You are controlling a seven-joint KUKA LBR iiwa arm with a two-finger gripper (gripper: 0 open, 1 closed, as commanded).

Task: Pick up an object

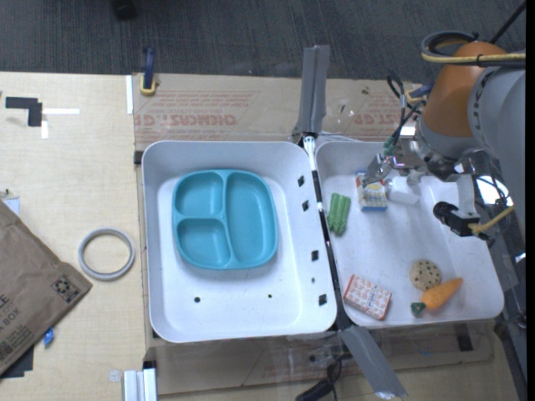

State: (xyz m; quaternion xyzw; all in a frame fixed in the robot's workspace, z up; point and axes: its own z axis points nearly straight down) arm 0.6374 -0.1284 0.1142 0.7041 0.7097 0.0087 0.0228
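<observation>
We're looking down on two white bins side by side, and the arm (468, 90) comes in from the right, its orange band over the far corner of the right bin (476, 307). The gripper (374, 176) is low at the back of that bin, right on a small boxy object (374, 195) with blue and yellow on it. We can't tell whether the fingers are spread or closed, or whether they have that object; the view is too cluttered there.

Just left of it, a green pea pod toy (338, 213) lies along the bin's left wall. Toward the front, a red-and-white checked packet (367, 296) sits in the near left corner, with a cookie (425, 273) and a carrot (440, 294) to its right, the two nearly touching.

In the left bin (159, 291) a teal divided plate (226, 220) lies flat. Out on the bench, a roll of tape (106, 252) rests near a brown paper bag (29, 286).
</observation>
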